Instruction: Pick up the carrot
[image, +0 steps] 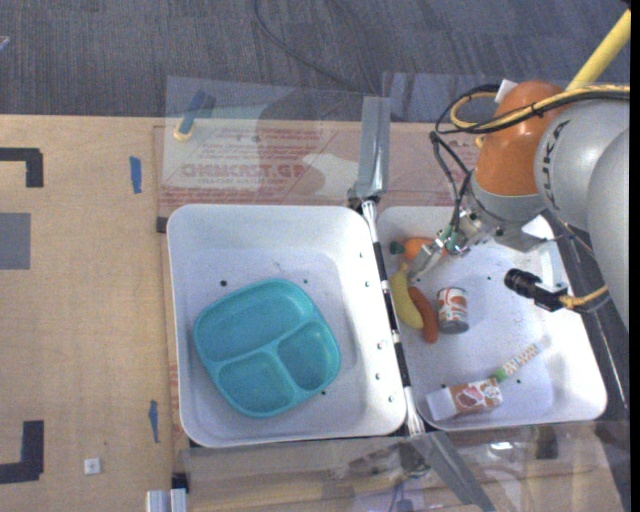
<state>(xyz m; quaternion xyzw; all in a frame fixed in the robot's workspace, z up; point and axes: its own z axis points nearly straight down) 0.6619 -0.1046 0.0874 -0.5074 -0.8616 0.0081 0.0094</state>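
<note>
In the right bin's (570, 400) far left corner lies a small orange piece with a green end, which I take for the carrot (413, 245); the gripper partly covers it. My gripper (428, 257) reaches down and to the left from the orange-banded wrist (515, 150). Its tip sits right beside the carrot, on the near side. Whether it touches the carrot is not clear from this angle.
A yellow banana (402, 298) and a red-orange sausage-like piece (429, 321) lie just in front of the gripper, with a small can (453, 309) beside them. A tube (466, 398) and a thin stick (522, 357) rest nearer the front. The left bin (200, 240) holds a teal divided plate (266, 346).
</note>
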